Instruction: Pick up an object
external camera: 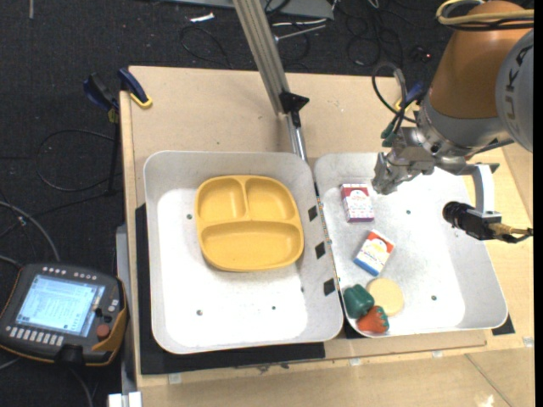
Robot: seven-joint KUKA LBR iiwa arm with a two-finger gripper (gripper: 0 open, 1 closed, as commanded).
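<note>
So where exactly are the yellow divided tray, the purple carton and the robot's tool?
yellow divided tray (249,224): camera view, centre ridge.
purple carton (357,203): camera view, top face.
tool (383,181): camera view, its tip.

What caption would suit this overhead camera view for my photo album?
Grey-and-orange robot arm's gripper hovers over right white bin above small purple-and-white carton; yellow divided plastic tray sits in left bin.
</note>
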